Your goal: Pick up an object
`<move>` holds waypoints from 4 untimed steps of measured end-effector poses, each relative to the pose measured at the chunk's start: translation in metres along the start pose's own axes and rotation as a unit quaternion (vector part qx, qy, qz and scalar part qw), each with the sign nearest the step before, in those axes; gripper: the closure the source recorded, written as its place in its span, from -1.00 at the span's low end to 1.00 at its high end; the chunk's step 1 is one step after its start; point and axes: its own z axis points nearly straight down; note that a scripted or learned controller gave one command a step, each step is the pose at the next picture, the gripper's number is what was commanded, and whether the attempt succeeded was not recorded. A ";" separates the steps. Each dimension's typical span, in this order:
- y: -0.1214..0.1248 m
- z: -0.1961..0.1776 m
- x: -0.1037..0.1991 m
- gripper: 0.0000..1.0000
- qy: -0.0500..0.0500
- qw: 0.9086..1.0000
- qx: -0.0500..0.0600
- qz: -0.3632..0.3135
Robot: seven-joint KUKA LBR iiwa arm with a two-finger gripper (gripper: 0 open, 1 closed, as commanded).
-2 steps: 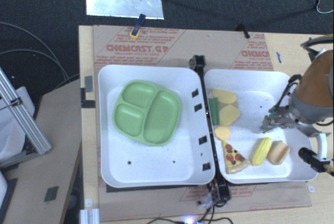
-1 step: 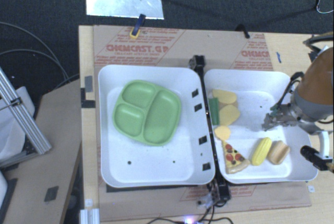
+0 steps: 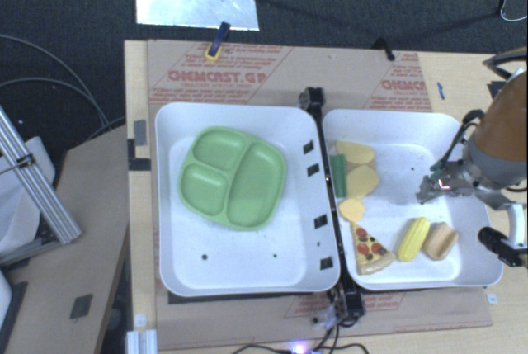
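Corn cob [image 3: 413, 238] in right bin [image 3: 412, 150] | tool [image 3: 431, 189] above, apart | grip state: cannot tell

- You are looking at a rounded arm link with an orange band [image 3: 505, 123] over a grey collar.
- A thin black cable [image 3: 459, 138] is looping along its wrist.
- A small grey metal two-finger gripper [image 3: 432, 186] is showing a tiny red-white glowing spot beside a black block.
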 end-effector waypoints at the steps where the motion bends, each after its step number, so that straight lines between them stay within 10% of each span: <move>1: 0.001 -0.011 0.000 1.00 0.000 1.000 -0.002 -0.001; 4: -0.010 0.007 -0.018 1.00 0.001 1.000 0.006 0.003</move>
